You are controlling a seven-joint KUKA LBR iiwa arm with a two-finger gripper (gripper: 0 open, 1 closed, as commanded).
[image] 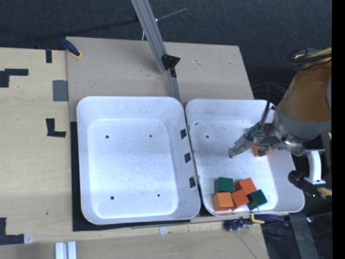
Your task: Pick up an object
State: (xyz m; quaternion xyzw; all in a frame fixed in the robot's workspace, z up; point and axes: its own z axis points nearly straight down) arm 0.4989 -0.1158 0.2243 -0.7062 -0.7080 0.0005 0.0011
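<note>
The bench point(135, 63) is pale wood board with dark tape marks at its left edge. Two shallow white bins sit side by side; the left bin point(132, 158) has a speckled plastic floor. The grey arm point(304, 104), orange-banded, reaches over the right bin's point(215, 134) right rim, wrist tilted down. Its gripper point(257, 144) hangs above that bin's right side; fingers close around a small orange block point(260, 150), apparently held. Five cube-shaped blocks, orange and green point(237, 193), cluster at the right bin's near edge. No legible writing.
</note>
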